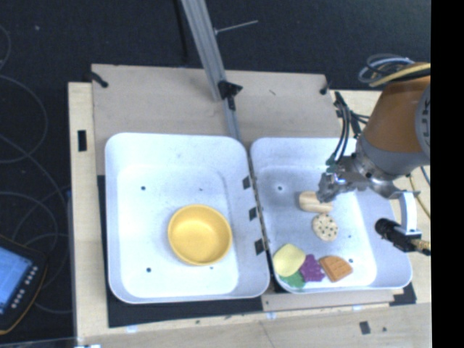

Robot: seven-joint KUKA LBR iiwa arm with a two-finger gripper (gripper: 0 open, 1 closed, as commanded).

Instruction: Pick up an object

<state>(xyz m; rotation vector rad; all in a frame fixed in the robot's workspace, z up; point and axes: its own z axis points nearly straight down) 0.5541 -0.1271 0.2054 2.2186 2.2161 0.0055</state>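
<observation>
The two-finger gripper (pixel 330 187) hangs directly over the pale tan oblong block (pixel 315 203), whose long axis runs left-right; grip state unclear.

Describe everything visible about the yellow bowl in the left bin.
The yellow bowl is round and plain, with a smooth, matte look like plastic. It stands upright, mouth up, with nothing visible inside. It sits on the floor of the left bin, toward the near right part, apart from the walls. Nothing else touches it; the gripper is over the other bin.
</observation>
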